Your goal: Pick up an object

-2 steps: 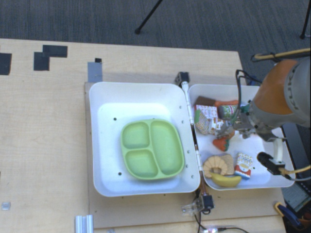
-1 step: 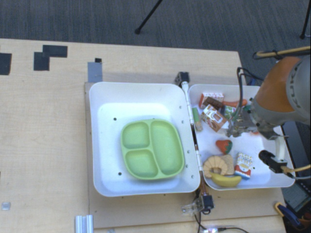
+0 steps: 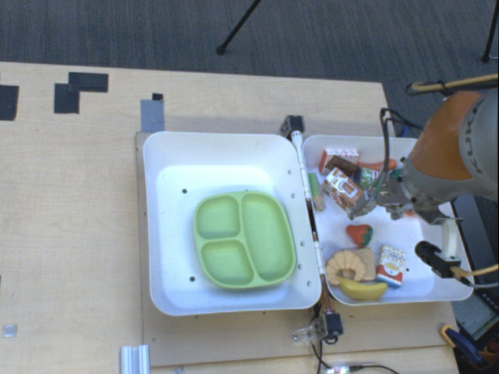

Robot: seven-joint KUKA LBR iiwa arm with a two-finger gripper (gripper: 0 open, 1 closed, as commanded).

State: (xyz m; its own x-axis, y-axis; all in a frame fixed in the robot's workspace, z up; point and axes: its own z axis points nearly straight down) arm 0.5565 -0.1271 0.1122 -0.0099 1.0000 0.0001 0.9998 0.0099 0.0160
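A banana (image 3: pixel 363 289) and croissant (image 3: pixel 351 265) crowd the right bin's (image 3: pixel 444 291) near rim, a small carton (image 3: pixel 391 265) just beside them, all loose and untouched. Further in, a strawberry (image 3: pixel 359 234) lies just below the gripper (image 3: pixel 368 203), likeliest pick though not between its fingers; their spread cannot be made out. Packets (image 3: pixel 340 179) pile beyond. The left bin (image 3: pixel 156 232) holds a green tray (image 3: pixel 245 240), seemingly awaiting picks.

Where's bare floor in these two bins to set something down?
Left bin: bare white strip all around the green tray, widest left of it. Right bin: crowded with packets, strawberry, croissant, banana; the gripper hangs over the middle. A small bare patch lies near its right wall.
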